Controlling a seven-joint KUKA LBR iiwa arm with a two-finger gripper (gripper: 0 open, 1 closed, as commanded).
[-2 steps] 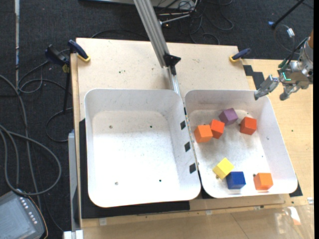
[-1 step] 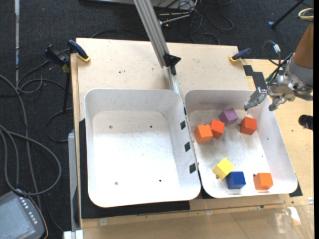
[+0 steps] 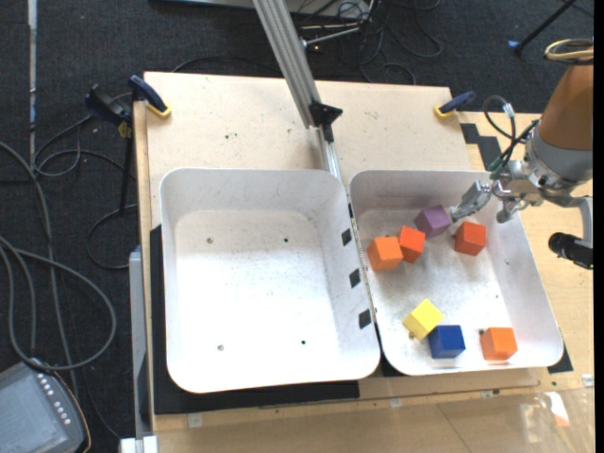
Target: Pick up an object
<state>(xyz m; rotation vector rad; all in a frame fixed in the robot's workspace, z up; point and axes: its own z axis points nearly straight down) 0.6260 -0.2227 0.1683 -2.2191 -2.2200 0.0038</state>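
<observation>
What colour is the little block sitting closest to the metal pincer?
Purple. The block lies in the right bin, just left of the pincer; the overhead camera view shows it.

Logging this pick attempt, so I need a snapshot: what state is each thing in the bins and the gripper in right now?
gripper: low over the right bin, between purple and red cubes
purple cube: resting, beside gripper
red cube: resting in bin
two orange cubes: touching, side by side
yellow cube: against blue cube
orange cube: alone near front rim
left bin: flat on bench
</observation>
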